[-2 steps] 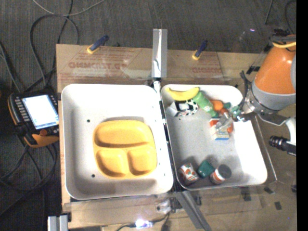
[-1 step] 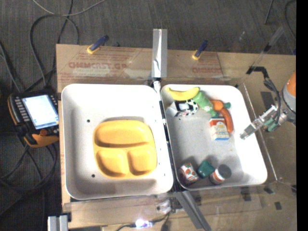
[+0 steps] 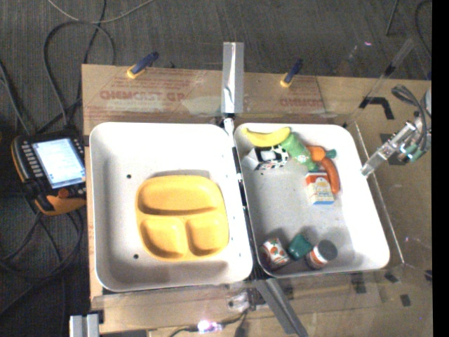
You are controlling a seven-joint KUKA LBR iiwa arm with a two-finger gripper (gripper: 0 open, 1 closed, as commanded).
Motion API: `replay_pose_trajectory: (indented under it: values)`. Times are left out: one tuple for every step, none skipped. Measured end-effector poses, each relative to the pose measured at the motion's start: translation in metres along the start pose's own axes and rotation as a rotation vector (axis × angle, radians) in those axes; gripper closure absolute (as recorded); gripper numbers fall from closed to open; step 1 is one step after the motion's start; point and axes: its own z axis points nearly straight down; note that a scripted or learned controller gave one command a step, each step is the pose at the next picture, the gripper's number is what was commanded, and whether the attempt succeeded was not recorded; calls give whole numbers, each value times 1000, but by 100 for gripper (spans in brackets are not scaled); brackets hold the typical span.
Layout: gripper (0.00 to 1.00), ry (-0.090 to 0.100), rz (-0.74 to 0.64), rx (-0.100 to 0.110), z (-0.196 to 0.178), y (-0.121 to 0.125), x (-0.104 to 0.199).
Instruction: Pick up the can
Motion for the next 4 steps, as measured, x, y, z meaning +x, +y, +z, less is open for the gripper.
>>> replay_pose_trajectory:
  values:
    - [100,2,-237,-1,25,-41,34]
    - [100,2,-416,-1,26,-46,39]
    - [100,0,-799,-5,13,-39,33]
    - [100,0,-1209,-6,11,-45,39]
